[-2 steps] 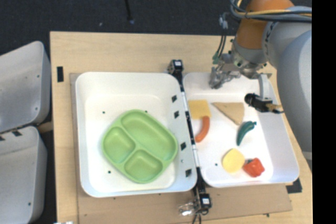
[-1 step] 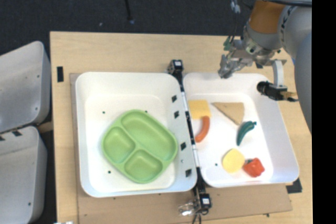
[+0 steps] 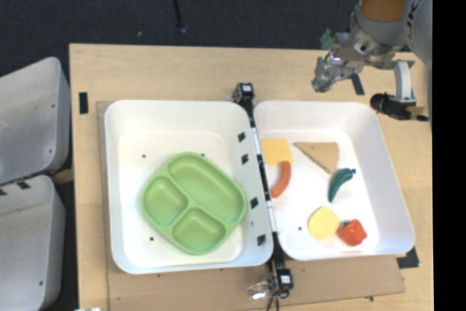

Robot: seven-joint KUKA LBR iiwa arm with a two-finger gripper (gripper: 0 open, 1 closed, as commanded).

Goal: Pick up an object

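pincer (image 3: 329, 76): above right bin's (image 3: 364, 113) far rim | grip state: unclear, blurred | toys (image 3: 320, 156): well below it

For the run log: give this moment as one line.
gripper: above bench, behind right bin | holding: nothing | green tray: left bin | task: not begun

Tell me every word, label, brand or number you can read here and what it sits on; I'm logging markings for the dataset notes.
No readable text in the camera view.
Green divided plate: plain, no print.
Toy foods such as the yellow square and green pepper: no labels.
White bins: unmarked.
Arm near the gripper: any marking is too blurred to read.
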